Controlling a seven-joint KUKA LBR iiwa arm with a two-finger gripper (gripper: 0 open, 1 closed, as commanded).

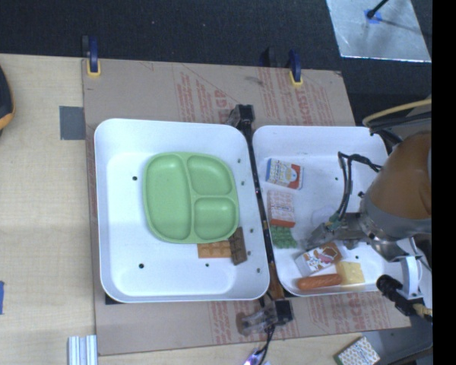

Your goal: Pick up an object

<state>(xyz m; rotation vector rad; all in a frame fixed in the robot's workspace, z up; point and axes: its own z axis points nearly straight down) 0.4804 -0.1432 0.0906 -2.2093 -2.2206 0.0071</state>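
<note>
White bins are sitting side by side. The gripper (328, 233) is hovering over the right bin (319, 139), near a small packet (319, 258). Its grip state is unclear.

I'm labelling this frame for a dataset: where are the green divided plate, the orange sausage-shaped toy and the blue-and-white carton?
Green divided plastic plate (190, 197): camera view, centre where its compartments meet.
Orange sausage-shaped toy (319, 282): camera view, middle of its length.
Blue-and-white small carton (284, 174): camera view, centre of its top face.

Tool (340, 233) fingertips blurred over the snack packet (319, 258); arm (403, 185) cut by right edge
</note>
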